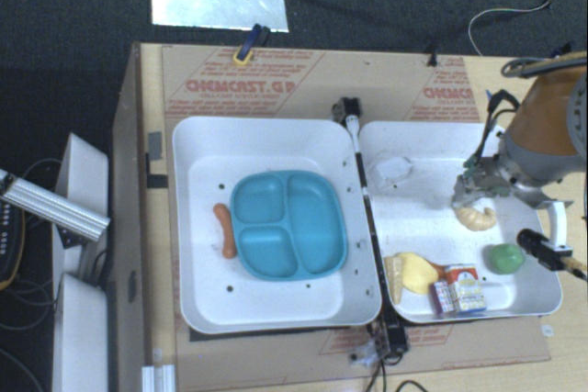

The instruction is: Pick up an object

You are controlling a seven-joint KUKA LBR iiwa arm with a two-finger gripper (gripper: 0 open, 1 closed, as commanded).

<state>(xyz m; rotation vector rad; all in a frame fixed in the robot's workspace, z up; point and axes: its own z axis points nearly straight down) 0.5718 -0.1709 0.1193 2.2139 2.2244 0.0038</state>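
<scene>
The arm (551,128) is cut off by the right edge, so only its wrist end shows. Its gripper (473,193) sits low over the croissant (476,217) in the right bin (432,138), and the fingers are too dark and small to make out. The print on the small carton (459,291) near the bin's near wall is too small to read. At the left edge, a dark device (7,239) is cut off.
</scene>
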